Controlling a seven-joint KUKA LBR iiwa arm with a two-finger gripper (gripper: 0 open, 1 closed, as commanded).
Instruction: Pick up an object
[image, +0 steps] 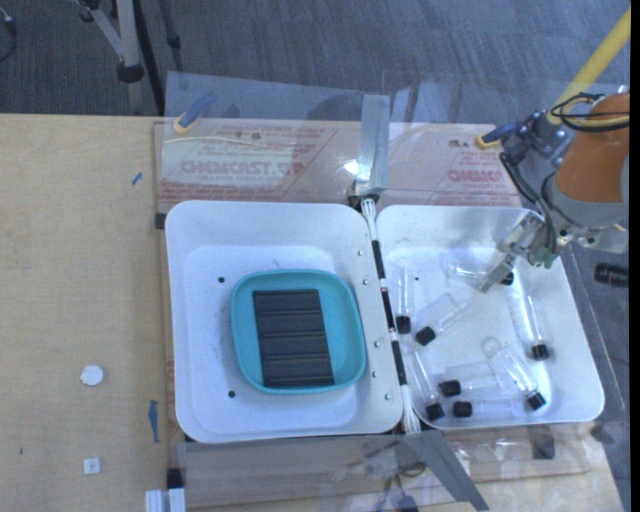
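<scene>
Where bins sit, wooden bench (70, 250).

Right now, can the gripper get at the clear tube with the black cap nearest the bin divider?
Probably yes: the gripper hangs over the same right bin, and that tube lies uncovered beside the divider, though the wall crowds one side.

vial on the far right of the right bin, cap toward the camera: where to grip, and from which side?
Grip the clear vial across its barrel, mid-length, coming straight down from above. It lies flat and roughly lengthwise in the right bin, black cap at its near end, with open floor either side for the fingers. The gripper hangs just up-left of it. The barrel is probably slippery, so close squarely.
</scene>
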